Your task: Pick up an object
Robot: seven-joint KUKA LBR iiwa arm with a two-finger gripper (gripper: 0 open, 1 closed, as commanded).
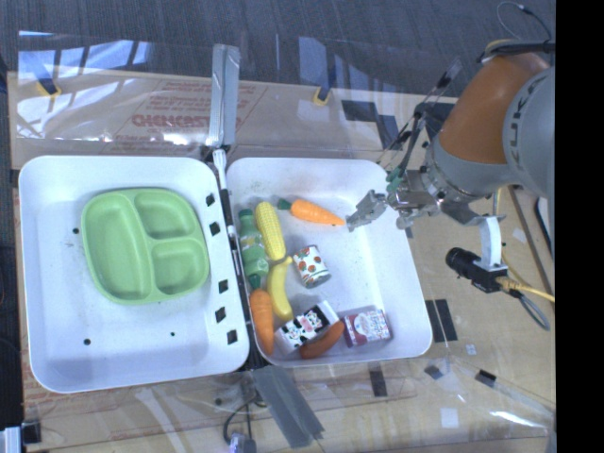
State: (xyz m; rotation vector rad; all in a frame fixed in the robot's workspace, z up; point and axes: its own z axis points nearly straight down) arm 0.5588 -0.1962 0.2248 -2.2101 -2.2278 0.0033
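Note:
My gripper (361,216) hangs over the upper right part of the right bin (387,253), just right of an orange carrot (316,214). Nothing lies between its fingers. Along the bin's left side lie a corn cob (270,230), a green bottle (250,249), a banana (280,289) and a second carrot (262,320). A small printed can (310,266) stands mid-bin. Near the front sit a black-and-white cow-print carton (307,327), a red sausage (323,340) and a red carton (366,327).
The left bin (57,328) holds a green divided plate (146,244). A hinged divider with black clips (225,243) runs between the bins. The grey and orange arm (491,121) reaches in from the right.

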